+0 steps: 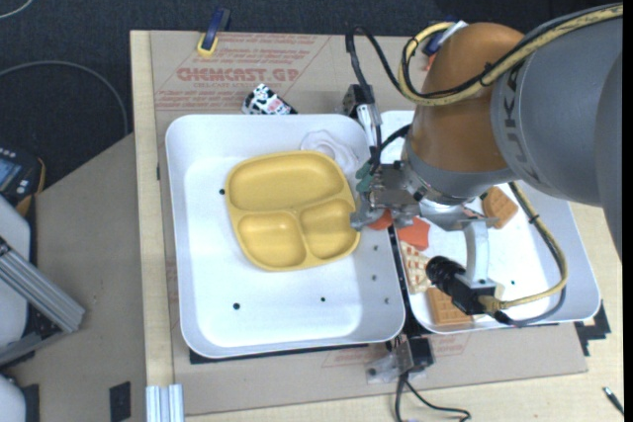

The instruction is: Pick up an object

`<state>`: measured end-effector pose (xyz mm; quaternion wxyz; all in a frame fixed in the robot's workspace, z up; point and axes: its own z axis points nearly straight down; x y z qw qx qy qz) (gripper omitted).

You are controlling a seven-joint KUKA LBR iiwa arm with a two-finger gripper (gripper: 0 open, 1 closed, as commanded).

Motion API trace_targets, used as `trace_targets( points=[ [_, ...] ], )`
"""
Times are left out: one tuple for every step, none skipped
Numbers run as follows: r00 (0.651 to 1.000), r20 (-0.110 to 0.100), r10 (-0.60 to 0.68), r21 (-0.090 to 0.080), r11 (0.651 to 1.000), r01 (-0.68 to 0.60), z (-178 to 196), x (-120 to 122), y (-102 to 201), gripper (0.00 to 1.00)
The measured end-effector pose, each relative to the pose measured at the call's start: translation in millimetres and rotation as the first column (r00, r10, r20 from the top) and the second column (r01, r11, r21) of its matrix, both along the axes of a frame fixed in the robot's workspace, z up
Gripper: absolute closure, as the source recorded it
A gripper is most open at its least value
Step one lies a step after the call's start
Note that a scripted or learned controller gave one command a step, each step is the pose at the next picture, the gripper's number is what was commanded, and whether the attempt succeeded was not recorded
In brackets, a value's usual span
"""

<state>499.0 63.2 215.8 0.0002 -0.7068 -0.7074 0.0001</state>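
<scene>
A yellow divided tray (293,209) lies in the left bin (198,242), towards its right side. My gripper (368,201) hangs low over the divide between the two bins, right at the tray's right edge. The wrist and orange band hide the fingers from above. Just below the gripper a small red piece (413,232) lies in the right bin (579,287). An orange waffle-like piece (417,274) and a tan block (500,206) also lie in the right bin, partly covered by the arm.
A clear plastic item (326,142) rests at the left bin's back right corner. A black and white toy (267,101) and a blue and yellow clip (212,32) sit on the cardboard behind the bins. Cables run along the wrist.
</scene>
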Motion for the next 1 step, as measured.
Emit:
trace_targets(
  points=[
    [1.0,-0.003,-0.001,0.001,1.0,0.001,6.8,-12.1,-5.8,1.0]
  ],
)
